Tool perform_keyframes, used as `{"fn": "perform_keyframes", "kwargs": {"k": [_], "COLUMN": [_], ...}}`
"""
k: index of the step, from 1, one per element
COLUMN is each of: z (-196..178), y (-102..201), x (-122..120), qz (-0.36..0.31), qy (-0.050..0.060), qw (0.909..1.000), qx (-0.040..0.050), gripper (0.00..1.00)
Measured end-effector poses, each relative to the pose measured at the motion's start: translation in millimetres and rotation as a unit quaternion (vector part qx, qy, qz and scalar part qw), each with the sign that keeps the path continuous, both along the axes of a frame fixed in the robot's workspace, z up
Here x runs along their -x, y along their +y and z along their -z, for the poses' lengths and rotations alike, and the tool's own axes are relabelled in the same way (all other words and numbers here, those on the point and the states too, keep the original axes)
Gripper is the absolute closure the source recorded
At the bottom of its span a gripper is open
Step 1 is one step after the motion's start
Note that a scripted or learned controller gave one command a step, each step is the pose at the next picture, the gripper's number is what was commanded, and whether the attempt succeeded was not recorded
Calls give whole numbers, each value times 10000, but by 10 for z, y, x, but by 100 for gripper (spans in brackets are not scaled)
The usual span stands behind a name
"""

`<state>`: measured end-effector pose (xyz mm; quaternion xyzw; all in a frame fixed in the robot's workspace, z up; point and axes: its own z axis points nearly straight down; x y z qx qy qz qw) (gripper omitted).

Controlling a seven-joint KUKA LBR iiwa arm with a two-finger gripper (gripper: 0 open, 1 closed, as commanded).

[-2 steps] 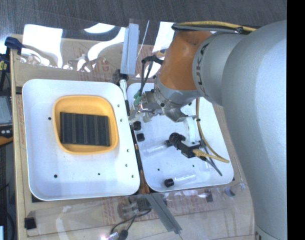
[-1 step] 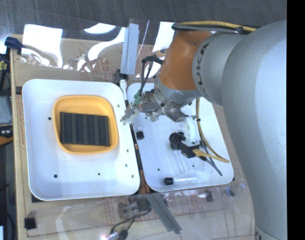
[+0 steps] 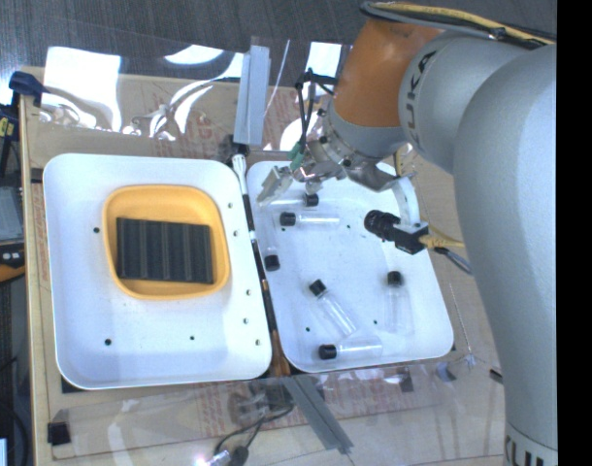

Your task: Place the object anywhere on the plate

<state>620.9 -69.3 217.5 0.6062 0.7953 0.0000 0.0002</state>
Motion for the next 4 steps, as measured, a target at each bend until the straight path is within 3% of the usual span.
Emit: {"fn": "perform_keyframes", "kwargs": {"k": [1,2,3,4], "z": [138,38,39,-188], "y": [722,720,719,875], "x": [17,11,12,113], "qz": [-1553,-1558,-1558,-1810], "qy": [14,16,17,-3], "qw": [9879,9878,9878,9835], "qx": [-3,-2,0,1], "gripper": [0,100,0,0]}}
